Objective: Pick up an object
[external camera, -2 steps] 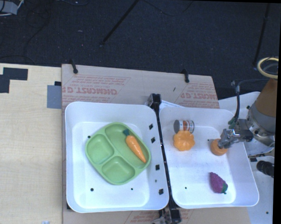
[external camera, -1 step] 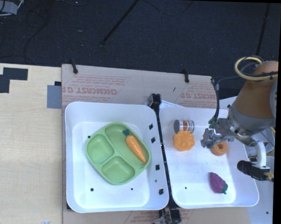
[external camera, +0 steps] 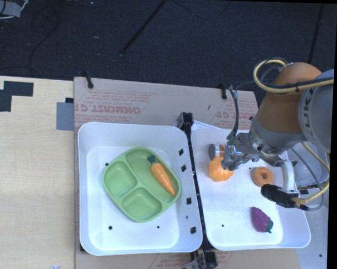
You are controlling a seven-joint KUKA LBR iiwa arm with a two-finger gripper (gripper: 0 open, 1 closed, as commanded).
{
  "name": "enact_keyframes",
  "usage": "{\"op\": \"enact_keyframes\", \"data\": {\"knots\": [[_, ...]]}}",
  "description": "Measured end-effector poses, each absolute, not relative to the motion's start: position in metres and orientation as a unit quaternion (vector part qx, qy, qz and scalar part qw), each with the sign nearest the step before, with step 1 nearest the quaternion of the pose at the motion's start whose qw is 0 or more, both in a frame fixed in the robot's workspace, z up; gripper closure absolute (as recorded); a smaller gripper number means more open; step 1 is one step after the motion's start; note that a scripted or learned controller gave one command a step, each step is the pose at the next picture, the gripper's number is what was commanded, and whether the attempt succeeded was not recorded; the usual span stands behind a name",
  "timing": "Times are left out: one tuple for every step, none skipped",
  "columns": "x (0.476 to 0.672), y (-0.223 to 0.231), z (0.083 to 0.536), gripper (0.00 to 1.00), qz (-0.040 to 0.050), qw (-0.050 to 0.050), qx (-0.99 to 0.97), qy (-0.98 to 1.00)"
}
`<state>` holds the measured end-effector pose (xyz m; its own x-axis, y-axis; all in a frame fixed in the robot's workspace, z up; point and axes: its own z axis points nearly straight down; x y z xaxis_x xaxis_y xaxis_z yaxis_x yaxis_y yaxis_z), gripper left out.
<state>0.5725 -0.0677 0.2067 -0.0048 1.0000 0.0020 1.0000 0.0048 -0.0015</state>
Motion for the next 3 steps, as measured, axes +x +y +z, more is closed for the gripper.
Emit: {"op": "enact_keyframes", "data": {"knots": [[0.588,-0.016,0.217,1.00,-0.0002,0.001,-0.706,-0.709],[0.599,0.035,0.209,1.00,0.0005,0.002,-0.706,-0.709],[0.606,0.094,0.220,1.00,0.0004,0.001,-0.706,-0.708]]}}
